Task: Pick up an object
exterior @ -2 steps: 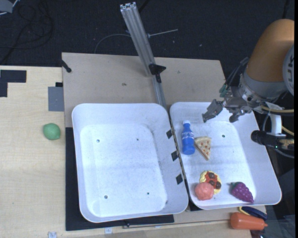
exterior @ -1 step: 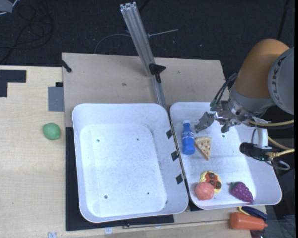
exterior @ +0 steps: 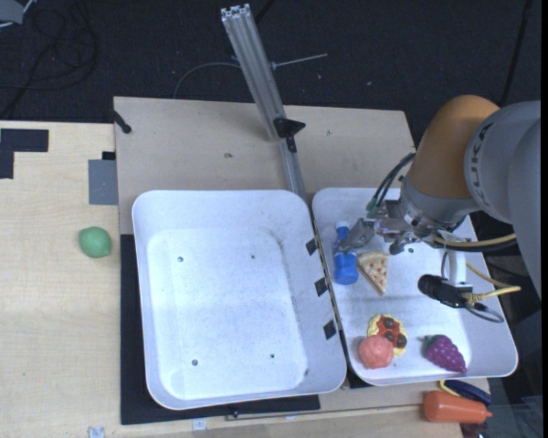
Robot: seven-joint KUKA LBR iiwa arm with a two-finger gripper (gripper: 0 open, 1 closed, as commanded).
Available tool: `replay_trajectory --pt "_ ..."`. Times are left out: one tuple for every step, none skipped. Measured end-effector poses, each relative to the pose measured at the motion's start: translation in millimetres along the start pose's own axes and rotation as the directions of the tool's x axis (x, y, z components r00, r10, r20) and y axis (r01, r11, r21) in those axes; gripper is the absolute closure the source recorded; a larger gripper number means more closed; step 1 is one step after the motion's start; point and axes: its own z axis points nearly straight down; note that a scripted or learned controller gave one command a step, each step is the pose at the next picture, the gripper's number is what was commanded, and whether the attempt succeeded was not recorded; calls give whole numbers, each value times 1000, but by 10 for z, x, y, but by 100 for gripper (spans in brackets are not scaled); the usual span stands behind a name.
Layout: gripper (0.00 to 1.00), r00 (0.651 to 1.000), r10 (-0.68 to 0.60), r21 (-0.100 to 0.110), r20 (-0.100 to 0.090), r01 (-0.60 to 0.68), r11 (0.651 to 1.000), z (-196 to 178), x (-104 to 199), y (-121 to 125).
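Dark floor with loose cables lies behind a pale wooden tabletop [exterior: 36, 318], on which two shallow white bins sit side by side on a tan board. A slanted metal rail [exterior: 260, 71] runs down from the top of the view toward the gap between the bins.

On the view's left, the left bin [exterior: 221, 210] shows a bare white floor with a few small dark specks. Off to its left, on the bare wood, rests a green ball [exterior: 95, 242].

The right bin [exterior: 489, 359] holds the objects. A blue toy piece [exterior: 345, 265] stands near the bin's inner wall, and just beside it, to the view's right, lies a pizza slice toy [exterior: 375, 272]. Lower in the bin a pink-red round toy [exterior: 375, 352] touches a yellow and red toy [exterior: 388, 329]. A purple grape bunch [exterior: 445, 352] lies near the lower right corner. Outside the bin, at the bottom edge, an orange carrot-like toy [exterior: 452, 408] lies on the board.

The grey arm with its orange band [exterior: 452, 149] reaches in from the right and hangs over the upper part of the right bin. Its tool [exterior: 373, 234] sits low, just above the blue piece and the pizza slice. Dark parts and cables crowd the tip, so I cannot tell whether it is released or clenched, and nothing can be seen gripped in it.
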Motion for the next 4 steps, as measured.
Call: replay_trajectory --pt "100 1000 2 -3 1 -2 1000 -121 -17 6" --pt "100 1000 2 -3 1 -2 1000 -650 -108 62" --pt "100 1000 2 -2 1 -2 1000 -1006 -113 67" --pt "100 1000 -2 0 -1 2 1000 -1128 413 -14"
